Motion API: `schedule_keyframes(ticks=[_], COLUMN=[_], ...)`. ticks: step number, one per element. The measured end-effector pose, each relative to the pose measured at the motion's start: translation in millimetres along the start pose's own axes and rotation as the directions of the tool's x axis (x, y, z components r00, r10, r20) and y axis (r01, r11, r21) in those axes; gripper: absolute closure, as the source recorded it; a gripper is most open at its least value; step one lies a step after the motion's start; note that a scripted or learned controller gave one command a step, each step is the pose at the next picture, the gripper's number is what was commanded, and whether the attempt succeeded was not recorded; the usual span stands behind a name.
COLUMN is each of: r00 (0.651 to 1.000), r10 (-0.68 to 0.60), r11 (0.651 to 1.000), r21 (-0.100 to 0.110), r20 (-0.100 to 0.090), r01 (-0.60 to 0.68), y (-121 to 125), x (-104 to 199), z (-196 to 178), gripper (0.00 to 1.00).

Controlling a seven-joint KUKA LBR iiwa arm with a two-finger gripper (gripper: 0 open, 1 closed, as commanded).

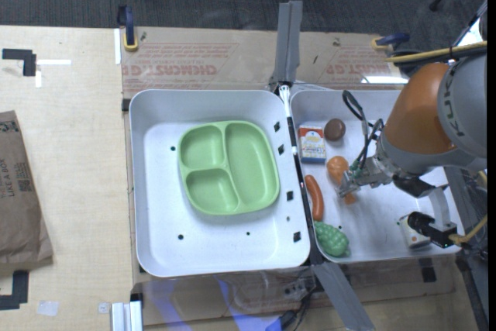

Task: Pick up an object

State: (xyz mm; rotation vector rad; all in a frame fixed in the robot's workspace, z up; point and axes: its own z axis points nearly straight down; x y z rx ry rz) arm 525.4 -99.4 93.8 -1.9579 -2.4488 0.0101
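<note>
Orange ball (337,166) sits in right bin (387,232), touching gripper (350,186); we cannot tell its grip state. We judge: centre over ball, descend straight, avoid sausage (314,198).

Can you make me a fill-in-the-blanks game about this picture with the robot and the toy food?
1. The green plate in the left bin has ___ sections.
2. The hot dog lies in the ___ bin.
3. The bumpy toy nearest the bottom of the right bin is coloured ___.
4. The band on the robot arm is ___.

Missing words: three; right; green; orange
</note>
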Motion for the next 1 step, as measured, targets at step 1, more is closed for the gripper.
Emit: schedule_keyframes(ticks=[1], r00=[0.970], r10=[0.242], r11=[0.970], r21=[-0.002], r20=[0.001], r01=[-0.242], y=[47.6], x=[49.1], z=[-94.1], gripper=[1.00])
